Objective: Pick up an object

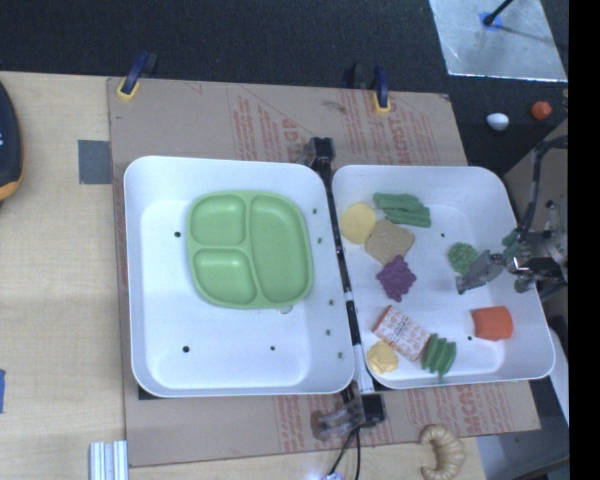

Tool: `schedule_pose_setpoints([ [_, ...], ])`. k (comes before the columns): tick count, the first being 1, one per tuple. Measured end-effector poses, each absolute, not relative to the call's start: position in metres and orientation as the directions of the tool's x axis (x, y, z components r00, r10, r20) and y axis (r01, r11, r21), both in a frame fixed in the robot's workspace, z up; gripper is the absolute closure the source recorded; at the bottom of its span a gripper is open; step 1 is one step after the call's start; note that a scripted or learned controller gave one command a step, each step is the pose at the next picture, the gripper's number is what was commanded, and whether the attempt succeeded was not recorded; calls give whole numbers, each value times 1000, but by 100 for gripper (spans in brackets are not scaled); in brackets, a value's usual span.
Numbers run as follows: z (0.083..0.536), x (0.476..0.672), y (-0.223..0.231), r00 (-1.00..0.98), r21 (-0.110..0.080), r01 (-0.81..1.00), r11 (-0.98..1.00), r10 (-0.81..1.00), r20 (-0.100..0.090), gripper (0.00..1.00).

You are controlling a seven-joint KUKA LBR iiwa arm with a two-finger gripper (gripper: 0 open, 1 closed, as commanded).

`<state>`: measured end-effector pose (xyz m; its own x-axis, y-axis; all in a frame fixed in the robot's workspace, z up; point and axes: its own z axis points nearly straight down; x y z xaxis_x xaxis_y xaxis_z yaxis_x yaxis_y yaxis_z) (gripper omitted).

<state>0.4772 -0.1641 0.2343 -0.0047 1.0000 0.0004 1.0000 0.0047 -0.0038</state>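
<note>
Gripper (485, 271) hung over right bin (480, 193), beside green toy (462, 256); finger state could not be told.

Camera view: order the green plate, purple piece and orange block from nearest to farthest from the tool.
1. Orange block, right bin, just below the tool.
2. Purple piece, same bin, toward its left side.
3. Green plate, in the left bin, farthest.
</note>
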Motion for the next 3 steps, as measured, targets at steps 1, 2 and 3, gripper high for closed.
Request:
schedule_pose_setpoints([
  [1,152,550,-117,-8,3,1000,8,1000,-2,0],
  [2,90,573,-94,-8,-5,1000,8,1000,0,0],
  [3,199,649,-89,-7,11,1000,7,1000,-2,0],
])
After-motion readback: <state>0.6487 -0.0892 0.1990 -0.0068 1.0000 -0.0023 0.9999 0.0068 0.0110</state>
